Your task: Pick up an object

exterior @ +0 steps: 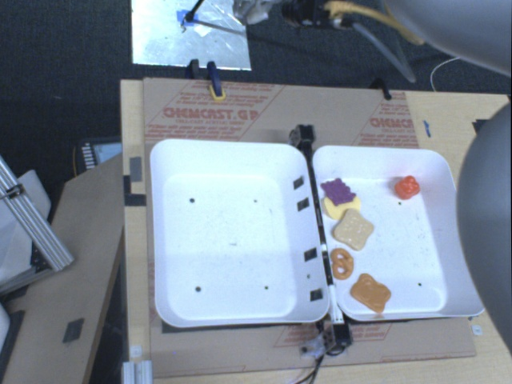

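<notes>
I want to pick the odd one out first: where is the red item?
The red item lies in the right bin, near its far right corner, apart from the purple piece and the toast slice.

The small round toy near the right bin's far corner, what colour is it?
Red toy, seen in the camera view.

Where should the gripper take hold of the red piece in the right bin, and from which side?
Grip the red piece across its small rounded body, straight down from above. It sits alone near the right bin's far corner, apart from the other pieces, so the fingers likely have room on either side; the far wall looks close.
</notes>
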`<move>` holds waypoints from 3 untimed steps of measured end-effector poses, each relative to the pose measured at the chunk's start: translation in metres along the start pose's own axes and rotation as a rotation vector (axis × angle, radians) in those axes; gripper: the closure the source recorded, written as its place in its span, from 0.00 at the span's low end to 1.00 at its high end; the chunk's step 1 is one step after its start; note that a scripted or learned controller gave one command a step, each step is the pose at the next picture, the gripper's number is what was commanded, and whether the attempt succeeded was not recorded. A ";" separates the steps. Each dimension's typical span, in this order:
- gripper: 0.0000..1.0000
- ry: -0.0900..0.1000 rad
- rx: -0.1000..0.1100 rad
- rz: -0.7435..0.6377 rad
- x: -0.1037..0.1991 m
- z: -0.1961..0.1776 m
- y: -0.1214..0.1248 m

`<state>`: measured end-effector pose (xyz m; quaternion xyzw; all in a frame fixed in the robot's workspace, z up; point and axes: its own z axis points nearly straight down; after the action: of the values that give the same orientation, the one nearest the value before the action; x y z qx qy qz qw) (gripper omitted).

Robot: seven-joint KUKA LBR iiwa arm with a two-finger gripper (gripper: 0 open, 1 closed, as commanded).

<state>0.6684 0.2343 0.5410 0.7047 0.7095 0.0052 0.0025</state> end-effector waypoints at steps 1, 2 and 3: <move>1.00 -0.009 0.027 0.008 -0.036 0.215 -0.010; 1.00 0.004 -0.002 -0.003 0.003 0.093 -0.051; 1.00 0.001 -0.002 0.002 0.000 -0.001 -0.035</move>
<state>0.6336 0.2342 0.5419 0.7053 0.7089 0.0063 0.0029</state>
